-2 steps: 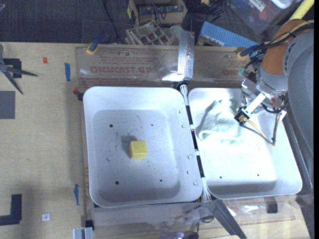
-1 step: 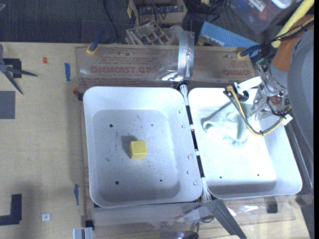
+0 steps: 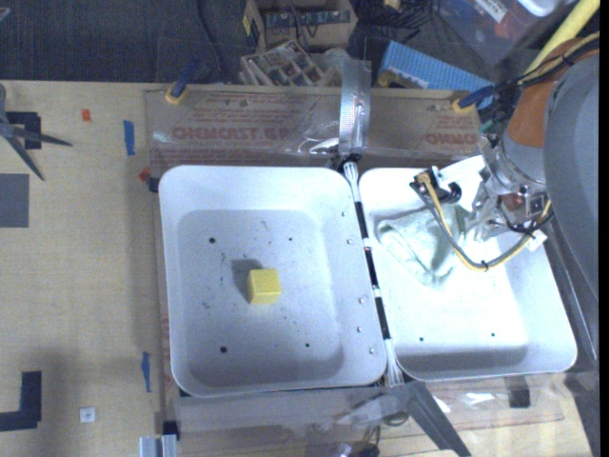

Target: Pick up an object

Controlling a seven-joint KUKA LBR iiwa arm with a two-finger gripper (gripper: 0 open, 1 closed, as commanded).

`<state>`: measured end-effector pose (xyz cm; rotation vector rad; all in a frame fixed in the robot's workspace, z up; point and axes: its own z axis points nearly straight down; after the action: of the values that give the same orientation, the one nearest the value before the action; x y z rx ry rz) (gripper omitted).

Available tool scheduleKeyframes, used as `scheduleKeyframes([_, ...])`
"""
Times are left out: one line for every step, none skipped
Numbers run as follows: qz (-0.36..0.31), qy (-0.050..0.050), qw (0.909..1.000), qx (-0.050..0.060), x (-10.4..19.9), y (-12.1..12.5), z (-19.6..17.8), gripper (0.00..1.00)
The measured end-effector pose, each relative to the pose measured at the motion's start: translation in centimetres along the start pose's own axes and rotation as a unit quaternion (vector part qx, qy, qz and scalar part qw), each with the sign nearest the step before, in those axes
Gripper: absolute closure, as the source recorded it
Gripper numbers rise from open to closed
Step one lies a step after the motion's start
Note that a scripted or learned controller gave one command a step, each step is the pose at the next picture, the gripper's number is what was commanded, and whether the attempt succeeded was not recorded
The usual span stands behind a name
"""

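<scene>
1. A yellow block point(image 3: 265, 286) lay on the floor of the left bin point(image 3: 190, 208), well apart from the gripper point(image 3: 447, 241) and on the far side of the divide between the bins.
2. Whether the gripper was released or clenched I could not tell; pale, see-through clutter and yellow cables point(image 3: 447, 231) blurred it.
3. The arm point(image 3: 561, 141) reached in from the right, wrist hanging over the right bin point(image 3: 495, 341).
</scene>
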<state>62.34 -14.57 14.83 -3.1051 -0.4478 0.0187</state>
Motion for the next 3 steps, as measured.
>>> scheduleKeyframes([0.042,0.006,0.9991,-0.003,-9.4,4.0,6.2,1.0])
scheduleKeyframes([0.04,0.009,0.9991,-0.003,-13.3,-2.4,6.1,1.0])
scheduleKeyframes([0.015,0.005,0.9999,-0.002,-13.5,-5.3,-4.1,1.0])
